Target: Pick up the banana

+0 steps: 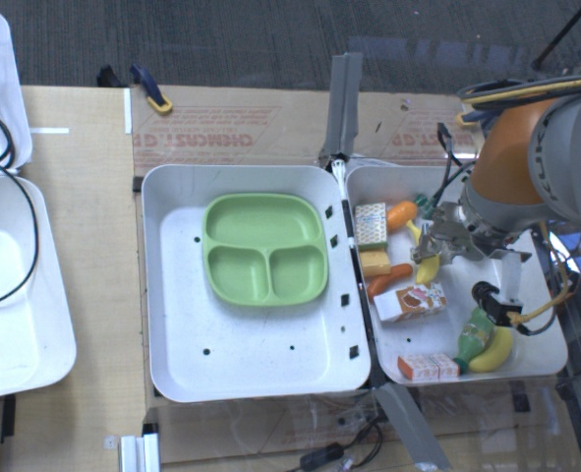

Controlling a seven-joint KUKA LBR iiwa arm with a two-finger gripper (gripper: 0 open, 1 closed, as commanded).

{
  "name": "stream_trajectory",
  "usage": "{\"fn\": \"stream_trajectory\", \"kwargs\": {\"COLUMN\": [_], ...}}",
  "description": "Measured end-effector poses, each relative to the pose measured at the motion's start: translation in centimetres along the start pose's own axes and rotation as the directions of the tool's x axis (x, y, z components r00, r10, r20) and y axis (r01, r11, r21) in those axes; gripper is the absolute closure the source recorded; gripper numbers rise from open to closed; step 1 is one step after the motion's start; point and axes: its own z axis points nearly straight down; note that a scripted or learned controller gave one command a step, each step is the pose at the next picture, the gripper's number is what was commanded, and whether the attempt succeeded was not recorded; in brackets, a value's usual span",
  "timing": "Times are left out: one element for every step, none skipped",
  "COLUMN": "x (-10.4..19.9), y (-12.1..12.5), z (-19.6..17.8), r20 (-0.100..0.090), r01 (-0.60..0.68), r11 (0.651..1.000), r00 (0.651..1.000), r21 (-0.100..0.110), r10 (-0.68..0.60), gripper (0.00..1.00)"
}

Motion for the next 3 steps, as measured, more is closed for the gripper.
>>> {"fn": "stream_trajectory", "kwargs": {"x": [0.0, -0.1, 4.1], "y": [0.0, 0.0, 1.3], "z": [0.0, -0.9, -13.6], "r20": [0.0, 0.0, 0.001], "r01": [0.0, -0.002, -0.122], "r11": [1.0, 1.0, 0.993], "r00": [1.0, 1.0, 0.993], "r21": [0.0, 0.001, -0.002], "r10": [0.0, 0.002, 0.122], "gripper": [0.0, 1.0, 1.0]}}
